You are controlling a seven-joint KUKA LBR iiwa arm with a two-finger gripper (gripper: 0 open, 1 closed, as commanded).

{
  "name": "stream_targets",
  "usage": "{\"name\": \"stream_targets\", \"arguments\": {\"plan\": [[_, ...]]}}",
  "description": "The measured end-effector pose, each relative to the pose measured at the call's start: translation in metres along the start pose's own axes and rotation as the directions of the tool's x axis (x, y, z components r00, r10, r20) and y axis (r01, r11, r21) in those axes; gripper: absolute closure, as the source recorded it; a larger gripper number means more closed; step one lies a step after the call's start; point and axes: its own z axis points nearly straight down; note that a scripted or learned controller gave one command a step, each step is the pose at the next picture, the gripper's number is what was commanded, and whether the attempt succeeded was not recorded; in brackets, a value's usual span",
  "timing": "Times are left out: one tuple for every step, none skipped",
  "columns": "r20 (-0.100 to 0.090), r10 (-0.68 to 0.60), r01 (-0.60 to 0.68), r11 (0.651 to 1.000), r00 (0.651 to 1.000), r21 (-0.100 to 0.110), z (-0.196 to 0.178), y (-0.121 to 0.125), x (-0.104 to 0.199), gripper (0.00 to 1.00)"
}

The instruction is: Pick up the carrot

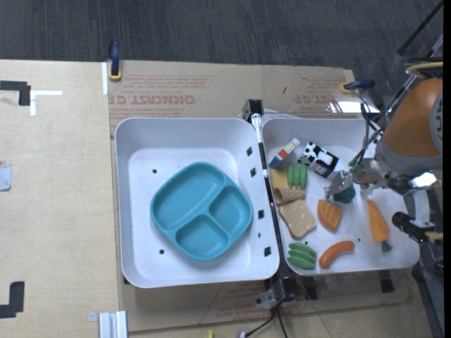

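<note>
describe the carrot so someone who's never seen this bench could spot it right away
Start at the right-hand shallow white bin, the one crowded with toy food. Go to its right side, just below the grey arm's gripper. The long orange tapered carrot lies there apart from the other toys; unlike the curved orange-red sausage near the front edge, it is straight with a dark green tip.

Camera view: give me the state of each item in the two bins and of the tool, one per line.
carrot: lying flat in the right bin, untouched
tool: low over the right bin, left of the carrot, nothing seen held
blue plate: right side up in the left bin
bread slice: lying flat
sausage: lying flat near the front wall
</note>
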Motion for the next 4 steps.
{"name": "stream_targets", "arguments": {"plan": [[-0.005, -0.201, 0.201, 0.98, 0.98, -0.01, -0.003, -0.04, -0.031, 0.0], [0.0, -0.194, 0.194, 0.981, 0.981, -0.012, -0.012, -0.039, -0.032, 1.0], [-0.002, -0.195, 0.195, 0.981, 0.981, -0.011, -0.012, -0.039, -0.032, 0.0], [-0.002, -0.283, 0.283, 0.959, 0.959, -0.009, -0.002, -0.07, -0.032, 0.0]]}}
